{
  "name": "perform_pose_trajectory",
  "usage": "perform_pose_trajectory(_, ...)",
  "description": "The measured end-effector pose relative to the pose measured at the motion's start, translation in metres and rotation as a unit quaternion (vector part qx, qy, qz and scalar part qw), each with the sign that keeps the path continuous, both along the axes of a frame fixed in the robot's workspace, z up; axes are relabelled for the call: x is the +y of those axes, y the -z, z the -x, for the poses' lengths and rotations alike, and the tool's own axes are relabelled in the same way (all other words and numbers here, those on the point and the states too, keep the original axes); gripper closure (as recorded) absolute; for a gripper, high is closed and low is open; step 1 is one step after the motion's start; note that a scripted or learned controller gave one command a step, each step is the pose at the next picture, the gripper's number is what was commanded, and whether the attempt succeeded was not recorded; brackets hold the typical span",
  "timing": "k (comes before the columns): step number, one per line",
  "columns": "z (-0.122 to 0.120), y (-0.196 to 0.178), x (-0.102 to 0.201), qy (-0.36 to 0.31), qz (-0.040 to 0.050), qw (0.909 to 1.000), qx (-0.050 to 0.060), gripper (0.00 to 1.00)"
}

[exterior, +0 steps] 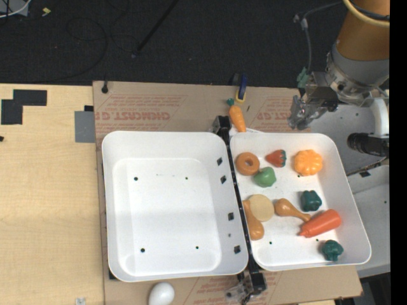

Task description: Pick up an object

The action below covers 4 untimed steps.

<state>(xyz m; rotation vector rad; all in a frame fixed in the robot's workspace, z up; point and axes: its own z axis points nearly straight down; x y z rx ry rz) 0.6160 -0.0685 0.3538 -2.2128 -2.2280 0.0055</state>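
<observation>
The right bin (pixel 346 189) holds toy food: a brown doughnut (pixel 247 164), a red strawberry (pixel 276 157), an orange pumpkin (pixel 308 162), a green pepper (pixel 265 177), a dark green piece (pixel 311 200), a tan round piece (pixel 259 206), a drumstick (pixel 290 209), a bread-coloured piece (pixel 254 226), a carrot (pixel 320 223) and a small broccoli (pixel 331 250). My gripper (pixel 304 114) hangs above the bin's far rim, behind the pumpkin, with nothing between its fingers as far as I can see.
The left bin (pixel 114 202) sits beside the right one. A small orange carrot (pixel 237 118) lies on the cardboard behind the bins. A white egg (pixel 161 293) rests in front of the left bin. Black clips line the seam between the bins.
</observation>
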Motion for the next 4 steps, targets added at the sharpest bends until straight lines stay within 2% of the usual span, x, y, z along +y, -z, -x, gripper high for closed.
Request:
perform_pose_trajectory(1,-0.029,-0.074,-0.020,0.001,0.0003,1.0000,-0.005,1.00)
perform_pose_trajectory(2,-0.028,-0.158,-0.017,0.001,-0.0001,1.0000,-0.005,1.00)
perform_pose_trajectory(3,-0.027,-0.185,-0.100,0.007,0.0010,1.0000,-0.002,1.00)
perform_pose_trajectory(4,-0.028,-0.183,-0.147,0.004,0.0000,1.0000,-0.001,1.00)
